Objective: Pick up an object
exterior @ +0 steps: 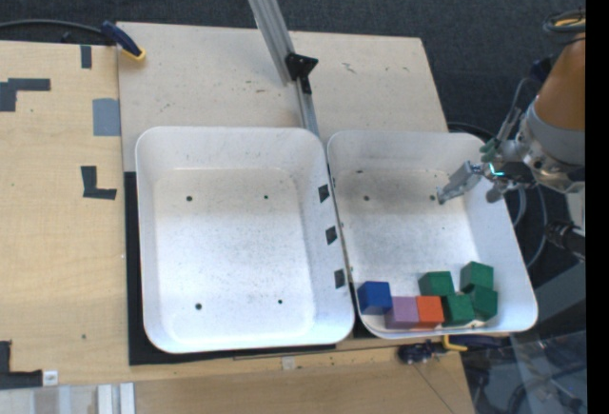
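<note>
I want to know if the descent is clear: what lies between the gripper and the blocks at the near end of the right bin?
Bare, speckled bin floor, in the camera view, separates the gripper from the blocks.

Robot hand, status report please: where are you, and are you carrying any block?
Hand over right bin's far side, carrying nothing. Blocks clustered in the near corner, untouched. Path between looks open.

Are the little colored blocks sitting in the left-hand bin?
No, the blocks are clustered in the near corner of the right bin, while the left bin shows just its speckled white floor.
</note>
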Robot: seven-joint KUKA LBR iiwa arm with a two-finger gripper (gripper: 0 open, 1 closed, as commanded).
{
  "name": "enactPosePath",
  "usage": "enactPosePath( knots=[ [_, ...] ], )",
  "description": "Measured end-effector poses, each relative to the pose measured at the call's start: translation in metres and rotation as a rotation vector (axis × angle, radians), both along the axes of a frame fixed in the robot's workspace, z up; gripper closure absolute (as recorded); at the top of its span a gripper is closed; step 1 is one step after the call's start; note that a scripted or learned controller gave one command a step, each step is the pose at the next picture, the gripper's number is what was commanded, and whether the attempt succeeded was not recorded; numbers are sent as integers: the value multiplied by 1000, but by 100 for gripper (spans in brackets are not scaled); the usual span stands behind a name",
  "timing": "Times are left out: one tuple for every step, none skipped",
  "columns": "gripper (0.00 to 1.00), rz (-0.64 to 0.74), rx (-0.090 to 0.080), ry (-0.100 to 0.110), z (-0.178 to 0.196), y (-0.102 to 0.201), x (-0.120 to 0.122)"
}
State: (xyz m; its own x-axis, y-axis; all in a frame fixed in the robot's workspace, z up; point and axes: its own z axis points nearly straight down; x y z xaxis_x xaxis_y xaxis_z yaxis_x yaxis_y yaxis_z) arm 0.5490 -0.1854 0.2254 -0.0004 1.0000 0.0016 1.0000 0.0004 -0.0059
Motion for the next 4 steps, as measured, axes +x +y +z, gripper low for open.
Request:
enactPosePath(
  knots=[
    [0,2,-1,-5,3,0,1],
    [0,2,-1,0,-51,7,8],
    [0,0,-1,0,-97,2,11],
    [0,1,-2,-1,-136,3,10]
  ],
)
